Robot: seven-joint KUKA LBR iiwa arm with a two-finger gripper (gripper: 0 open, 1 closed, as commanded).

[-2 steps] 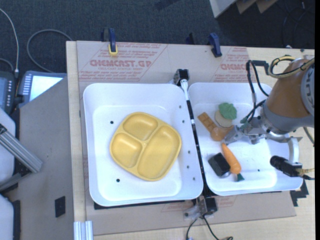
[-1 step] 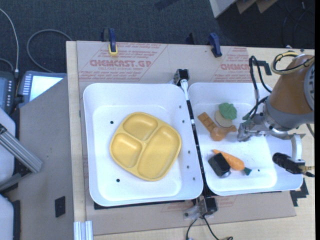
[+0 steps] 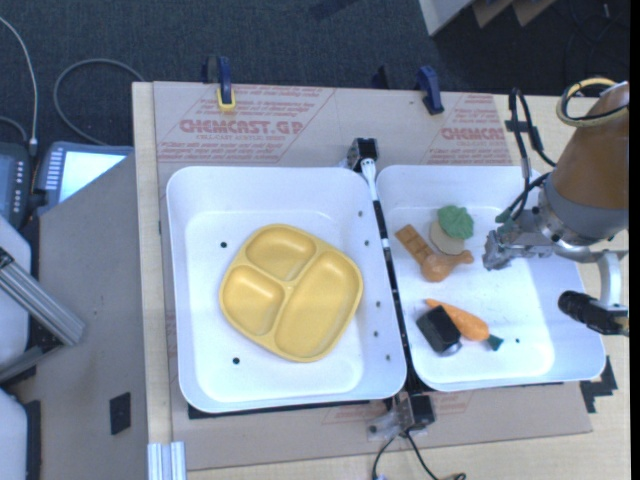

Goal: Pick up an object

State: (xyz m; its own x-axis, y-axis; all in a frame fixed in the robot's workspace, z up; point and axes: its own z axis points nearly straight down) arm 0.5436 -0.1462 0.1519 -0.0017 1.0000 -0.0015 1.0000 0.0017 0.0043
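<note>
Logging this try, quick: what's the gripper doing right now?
Gripper: over the right bin, nothing visibly held; open or shut cannot be told.

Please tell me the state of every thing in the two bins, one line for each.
Yellow plate: flat in left bin, compartments bare.
Carrot: lying in right bin, touching black block.
Black block: lying flat.
Brown piece: lying flat.
Green-topped piece: resting beside brown piece.
End effector: low over right bin.
</note>
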